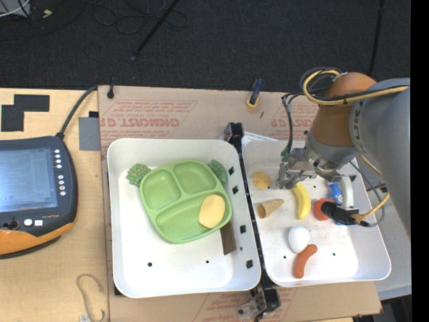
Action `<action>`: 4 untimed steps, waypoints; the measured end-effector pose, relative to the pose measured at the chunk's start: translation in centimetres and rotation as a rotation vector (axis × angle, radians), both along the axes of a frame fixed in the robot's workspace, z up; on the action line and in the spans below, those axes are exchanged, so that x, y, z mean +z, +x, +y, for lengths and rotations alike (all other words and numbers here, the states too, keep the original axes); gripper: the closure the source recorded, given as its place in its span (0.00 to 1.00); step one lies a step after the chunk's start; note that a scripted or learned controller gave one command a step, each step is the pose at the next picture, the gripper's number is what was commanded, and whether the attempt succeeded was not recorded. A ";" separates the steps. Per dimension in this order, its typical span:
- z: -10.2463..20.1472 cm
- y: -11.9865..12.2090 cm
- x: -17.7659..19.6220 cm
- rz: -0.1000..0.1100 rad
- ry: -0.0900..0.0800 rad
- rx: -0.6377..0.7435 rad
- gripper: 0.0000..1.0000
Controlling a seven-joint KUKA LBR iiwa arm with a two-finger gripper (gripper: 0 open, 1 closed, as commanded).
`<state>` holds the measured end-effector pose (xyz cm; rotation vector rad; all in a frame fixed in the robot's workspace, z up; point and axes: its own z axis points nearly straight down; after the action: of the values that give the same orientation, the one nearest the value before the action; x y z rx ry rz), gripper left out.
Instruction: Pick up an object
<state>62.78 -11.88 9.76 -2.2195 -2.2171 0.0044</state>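
- Objects to pick lie in both bins: a yellow piece (pixel 212 210) on the green tray (pixel 175 194) in the left bin (pixel 127 260).
- Right bin (pixel 372 263): cone (pixel 269 208), banana (pixel 301 200), egg (pixel 298 237), sausage (pixel 303 260).
- Gripper (pixel 292 174) hovers just above the banana; whether it grips anything cannot be told.

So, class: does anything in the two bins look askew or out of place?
The green divided plate sits skewed in the left bin, its edges not squared to the bin walls, with a yellow piece in one compartment. A dark brown strip lies by the divider. Otherwise nothing looks spilled or damaged.
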 end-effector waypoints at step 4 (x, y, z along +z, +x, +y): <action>3.0 -2.6 11.9 0.002 0.001 0.003 1.00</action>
<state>60.22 -8.91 21.65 -2.2146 -2.2193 0.0054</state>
